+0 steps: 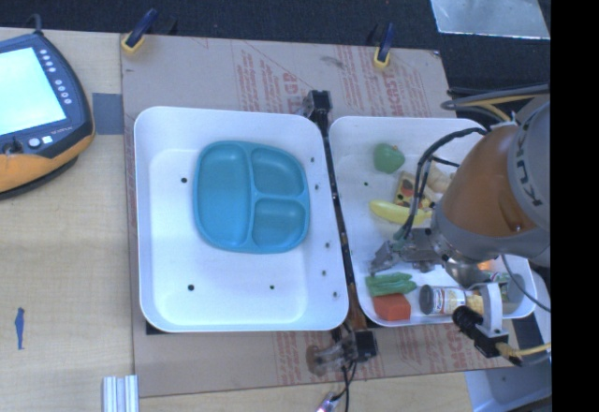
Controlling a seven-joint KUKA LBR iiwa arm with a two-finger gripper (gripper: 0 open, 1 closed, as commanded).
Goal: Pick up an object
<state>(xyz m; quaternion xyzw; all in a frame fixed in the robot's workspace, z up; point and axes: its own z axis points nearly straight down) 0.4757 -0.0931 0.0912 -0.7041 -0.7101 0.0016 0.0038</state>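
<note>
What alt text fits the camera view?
A grey arm with an orange band reaches over the right white bin, which holds small toy foods such as a green round piece and a yellow banana. The left white bin holds a blue divided plate.

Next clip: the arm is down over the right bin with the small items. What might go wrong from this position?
1. The small items lie crowded near the gripper: a green piece, a red piece and a small bottle. A grasp may catch two, or knock one aside.
2. The yellow piece lies close beside the arm, which could sweep it.
3. The arm hides part of the right bin, so a miss may be hard to judge.
</note>
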